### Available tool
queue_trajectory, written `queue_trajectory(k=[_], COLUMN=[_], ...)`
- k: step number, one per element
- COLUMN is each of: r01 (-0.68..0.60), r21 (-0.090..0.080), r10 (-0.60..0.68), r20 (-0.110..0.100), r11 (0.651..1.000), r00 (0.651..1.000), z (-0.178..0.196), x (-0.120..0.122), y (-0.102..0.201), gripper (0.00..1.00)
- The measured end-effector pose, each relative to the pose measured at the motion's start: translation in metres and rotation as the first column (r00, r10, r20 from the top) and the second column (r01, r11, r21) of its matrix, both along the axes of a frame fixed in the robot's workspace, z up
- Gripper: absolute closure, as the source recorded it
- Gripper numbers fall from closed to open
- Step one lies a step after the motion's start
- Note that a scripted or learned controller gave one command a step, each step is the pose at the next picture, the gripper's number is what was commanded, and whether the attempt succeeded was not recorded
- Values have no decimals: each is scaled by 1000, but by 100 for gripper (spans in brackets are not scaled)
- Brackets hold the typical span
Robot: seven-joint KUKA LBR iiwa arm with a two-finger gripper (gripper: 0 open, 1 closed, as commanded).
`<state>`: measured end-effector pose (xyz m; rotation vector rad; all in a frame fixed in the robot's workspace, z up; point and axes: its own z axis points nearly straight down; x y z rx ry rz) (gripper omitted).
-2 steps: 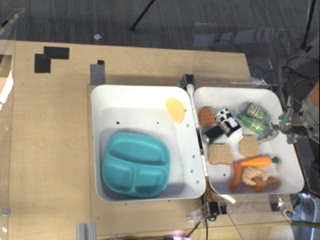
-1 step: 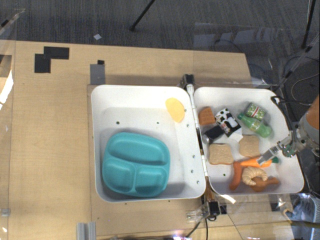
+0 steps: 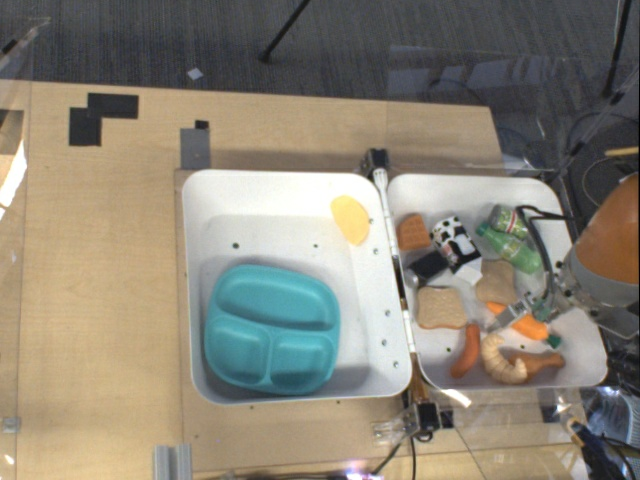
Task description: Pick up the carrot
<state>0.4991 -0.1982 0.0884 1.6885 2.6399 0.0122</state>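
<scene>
Looking down at two white bins, we find the carrot [image 3: 531,329] — small, orange, with a green tip — lying in the right bin [image 3: 590,368] near its right wall, crowded by a slice of bread [image 3: 441,308], a sausage [image 3: 465,351] and a shrimp-like piece [image 3: 503,358]; the gripper [image 3: 541,306] sits just above it, though whether it is spread or closed we cannot tell. To do this step well, we would centre on the carrot's body, straddle its narrow width, and close only once low enough — keeping clear of the neighbours.
</scene>
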Motion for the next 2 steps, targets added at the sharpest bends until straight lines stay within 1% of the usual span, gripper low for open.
queue_trajectory(k=[1, 2], r01=[-3, 71], r21=[-1, 0], r10=[3, -71], r20=[8, -1], r11=[1000, 997], r00=[1000, 997], z=[12, 60], x=[3, 32], y=[1, 72], gripper=[100, 100])
